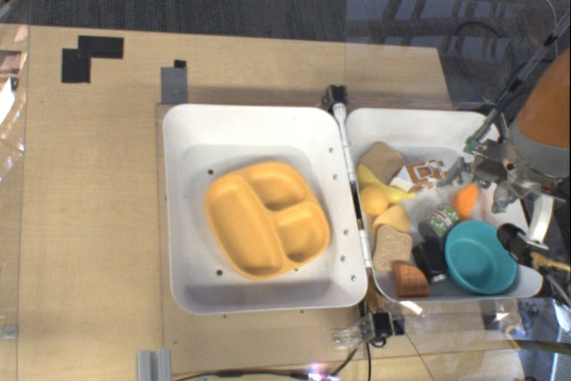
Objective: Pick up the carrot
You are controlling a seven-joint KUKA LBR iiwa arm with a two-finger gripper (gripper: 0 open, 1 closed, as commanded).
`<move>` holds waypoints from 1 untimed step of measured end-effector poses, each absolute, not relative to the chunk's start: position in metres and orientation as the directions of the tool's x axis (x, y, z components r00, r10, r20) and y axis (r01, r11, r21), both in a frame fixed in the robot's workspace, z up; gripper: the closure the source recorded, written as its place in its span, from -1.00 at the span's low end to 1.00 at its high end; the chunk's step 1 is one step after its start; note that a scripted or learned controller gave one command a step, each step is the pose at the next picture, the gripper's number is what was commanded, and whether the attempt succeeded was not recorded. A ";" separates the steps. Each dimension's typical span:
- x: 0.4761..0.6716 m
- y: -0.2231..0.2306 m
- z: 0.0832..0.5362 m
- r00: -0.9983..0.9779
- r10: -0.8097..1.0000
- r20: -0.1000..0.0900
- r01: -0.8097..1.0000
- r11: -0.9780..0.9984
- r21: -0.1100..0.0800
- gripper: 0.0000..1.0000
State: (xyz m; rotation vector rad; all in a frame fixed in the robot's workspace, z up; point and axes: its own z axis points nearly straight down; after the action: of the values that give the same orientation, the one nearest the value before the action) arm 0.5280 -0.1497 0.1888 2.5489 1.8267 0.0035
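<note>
Metal parts of the arm (546,116) are reaching in from the right edge, the orange band sitting high over the right bin's (446,119) far right corner. The wrist is hanging above that bin's right side, and the fingers (482,177) are pointing left and down toward the bin floor; I cannot tell how far apart they are standing or whether anything is lying between them.

The carrot (466,201), a small orange piece, is lying in the right bin just below and left of the fingers, close to the bin's right wall. It is sitting just beside a green and white can (442,219) and just above a teal bowl (480,256), which is filling the bin's near right corner. Left of these, a yellow banana (381,182), a tan bread slice (382,159), a printed card (425,173), a pale wedge (391,218), another tan slice (390,247), a brown block (411,278) and a black piece (429,259) are crowding the floor, leaving little bare room around the carrot.

The left bin (183,192) is holding a yellow divided plate (266,217) near its middle, with bare white floor running all around it. Both bins are sitting side by side on the tan worktop (85,219), which is lying open to the left.
</note>
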 end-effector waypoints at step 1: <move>0.562 -0.192 0.111 0.086 0.996 -0.002 0.996 -0.086 0.003 -1.00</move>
State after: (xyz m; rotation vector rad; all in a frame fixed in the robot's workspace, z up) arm 0.5615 -0.1918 0.1115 2.3132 2.1214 0.0010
